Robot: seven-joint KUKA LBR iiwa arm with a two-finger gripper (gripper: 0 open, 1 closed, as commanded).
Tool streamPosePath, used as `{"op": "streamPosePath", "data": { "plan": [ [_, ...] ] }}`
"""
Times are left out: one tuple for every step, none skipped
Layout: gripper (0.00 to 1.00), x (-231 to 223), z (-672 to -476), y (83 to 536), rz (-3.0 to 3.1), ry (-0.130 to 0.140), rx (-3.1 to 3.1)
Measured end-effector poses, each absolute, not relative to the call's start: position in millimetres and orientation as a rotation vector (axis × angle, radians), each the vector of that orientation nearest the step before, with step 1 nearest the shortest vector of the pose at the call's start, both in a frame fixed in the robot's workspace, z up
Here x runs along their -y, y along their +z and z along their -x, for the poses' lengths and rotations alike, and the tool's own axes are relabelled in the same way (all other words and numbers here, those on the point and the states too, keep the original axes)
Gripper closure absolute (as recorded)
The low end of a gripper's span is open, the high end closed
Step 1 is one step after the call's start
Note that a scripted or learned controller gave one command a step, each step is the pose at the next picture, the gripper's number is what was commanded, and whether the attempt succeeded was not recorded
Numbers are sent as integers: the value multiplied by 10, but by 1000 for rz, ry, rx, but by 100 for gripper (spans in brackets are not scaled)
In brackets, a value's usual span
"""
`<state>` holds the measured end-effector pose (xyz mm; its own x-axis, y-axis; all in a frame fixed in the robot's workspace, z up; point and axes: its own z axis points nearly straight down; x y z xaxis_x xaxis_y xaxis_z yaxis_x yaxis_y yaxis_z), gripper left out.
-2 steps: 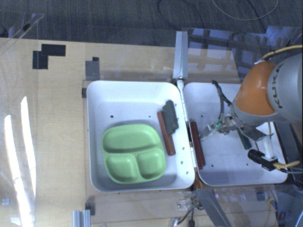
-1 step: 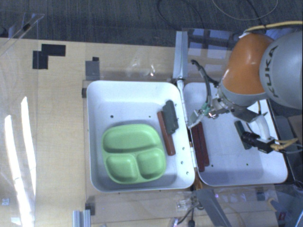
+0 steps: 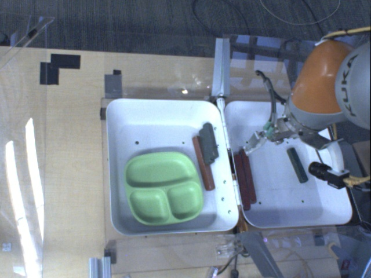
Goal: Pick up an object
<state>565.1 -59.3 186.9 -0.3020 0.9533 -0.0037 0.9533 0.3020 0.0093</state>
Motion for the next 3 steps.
{"op": "streamPosePath", "data": {
  "plan": [
    [0, 1279, -5712, 1674, -1906, 5, -2488],
    [0, 1959, -5328, 1743, -1895, 4, -2494],
    [0, 1913, -5458, 904, -1940, 10, -2452]
  ]
}}
